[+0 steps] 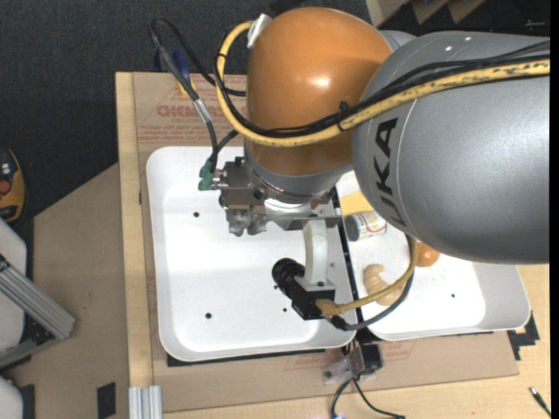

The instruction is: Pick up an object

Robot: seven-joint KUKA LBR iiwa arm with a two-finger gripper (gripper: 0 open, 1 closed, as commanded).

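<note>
Nearest the camera, left bin [201, 321] shows bare white floor at its front edge; right bin [489, 308] holds a pale tan object [376, 276] beside the divider, with an orange object [425, 254] and a yellow item [354, 203] farther back (all partly hidden by the arm). Gripper [247, 225] hangs low over the left bin's middle, its opening impossible to judge from above. Nothing visibly grasped; the pick seems yet to be made.

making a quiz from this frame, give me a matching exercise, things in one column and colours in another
Things:
1. band on the arm
2. left bin
3. cable across the arm
4. floor behind the bench

Colours:
A. white
B. dark grey
C. orange
D. yellow and black

Pairs: 1-C, 2-A, 3-D, 4-B
</note>
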